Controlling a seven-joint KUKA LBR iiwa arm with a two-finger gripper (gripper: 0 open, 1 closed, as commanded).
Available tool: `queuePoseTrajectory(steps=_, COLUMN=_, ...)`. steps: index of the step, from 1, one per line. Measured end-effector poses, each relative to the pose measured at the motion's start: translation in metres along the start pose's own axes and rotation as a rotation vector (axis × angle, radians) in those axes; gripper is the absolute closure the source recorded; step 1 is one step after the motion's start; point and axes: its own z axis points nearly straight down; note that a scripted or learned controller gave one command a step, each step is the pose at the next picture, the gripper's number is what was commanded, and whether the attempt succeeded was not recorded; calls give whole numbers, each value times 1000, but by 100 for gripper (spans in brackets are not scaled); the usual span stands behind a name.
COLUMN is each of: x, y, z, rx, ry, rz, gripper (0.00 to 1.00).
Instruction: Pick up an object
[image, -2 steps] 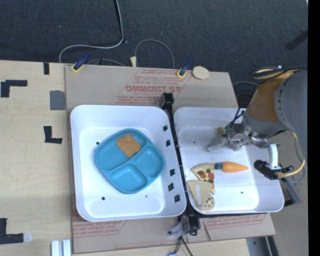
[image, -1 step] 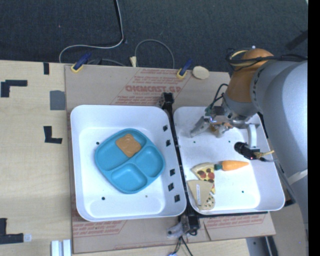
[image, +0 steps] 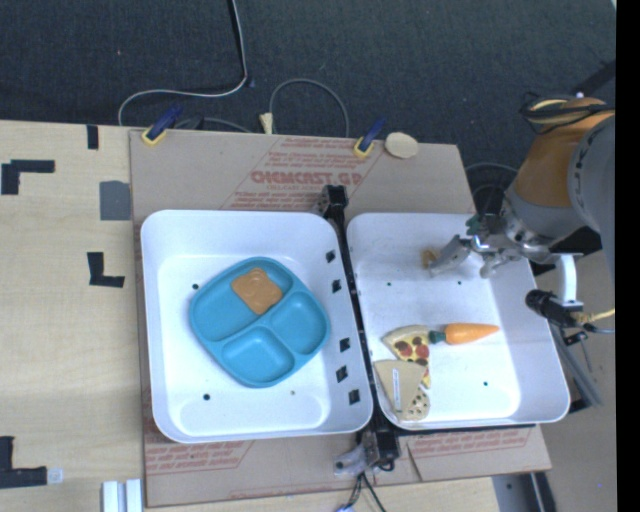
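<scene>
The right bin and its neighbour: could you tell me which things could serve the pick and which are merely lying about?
Could serve the pick:
- carrot, right bin
- pizza slice beside it
- sandwich wedge below
- gripper, over that bin

Merely lying about:
- blue divided plate, left bin
- brown piece on it

Probably lab: taped bench (image: 60, 300), cables (image: 240, 60)

You are seeing open floor across the right bin's (image: 505, 400) far half; the carrot (image: 468, 334), pizza slice (image: 408, 346) and wedge (image: 402, 389) are crowding its near left, against the centre divider (image: 347, 300).
</scene>
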Motion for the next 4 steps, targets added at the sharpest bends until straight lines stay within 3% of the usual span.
queuePoseTrajectory(steps=1, x=46, y=43, z=40, rx=29, ry=-1, rz=-4, gripper=0)
queuePoseTrajectory(steps=2, x=10, y=49, z=-59, rx=-9, ry=-2, rz=-3, gripper=0)
queuePoseTrajectory(steps=3, x=22, y=47, z=48, rx=-1, ry=-2, rz=-7, gripper=0)
queuePoseTrajectory(steps=4, x=22, y=48, z=32, rx=3, ry=-1, rz=-7, gripper=100)
